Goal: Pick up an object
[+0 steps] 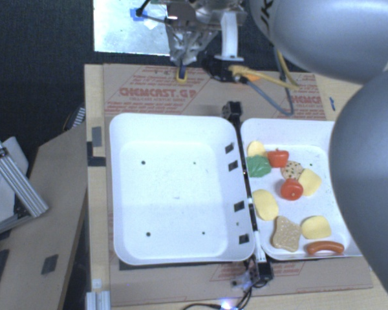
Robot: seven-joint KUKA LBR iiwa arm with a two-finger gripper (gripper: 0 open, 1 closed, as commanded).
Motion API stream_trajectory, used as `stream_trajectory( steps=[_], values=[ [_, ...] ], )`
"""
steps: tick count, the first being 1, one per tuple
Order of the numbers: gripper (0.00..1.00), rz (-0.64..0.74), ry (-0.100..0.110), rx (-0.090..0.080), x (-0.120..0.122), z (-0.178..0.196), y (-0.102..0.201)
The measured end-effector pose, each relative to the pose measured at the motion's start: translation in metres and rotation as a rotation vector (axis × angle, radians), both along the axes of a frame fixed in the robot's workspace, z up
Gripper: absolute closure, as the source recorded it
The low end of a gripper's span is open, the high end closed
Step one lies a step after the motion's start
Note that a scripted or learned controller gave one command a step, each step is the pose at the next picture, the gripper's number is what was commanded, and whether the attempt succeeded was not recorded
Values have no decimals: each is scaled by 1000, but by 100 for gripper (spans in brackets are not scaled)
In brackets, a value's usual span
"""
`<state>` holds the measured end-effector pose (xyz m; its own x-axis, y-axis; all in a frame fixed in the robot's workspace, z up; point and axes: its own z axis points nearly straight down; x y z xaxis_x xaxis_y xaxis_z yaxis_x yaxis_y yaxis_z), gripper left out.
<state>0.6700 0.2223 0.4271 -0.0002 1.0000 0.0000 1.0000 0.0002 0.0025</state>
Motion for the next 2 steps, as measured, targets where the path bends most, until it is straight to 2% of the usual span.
stream_trajectory(
  steps=[1, 2],
  values=[
    [100, 5, 1, 2, -35, 33, 13],
    [100, 5, 2, 1, -64, 55, 12]
  ],
)
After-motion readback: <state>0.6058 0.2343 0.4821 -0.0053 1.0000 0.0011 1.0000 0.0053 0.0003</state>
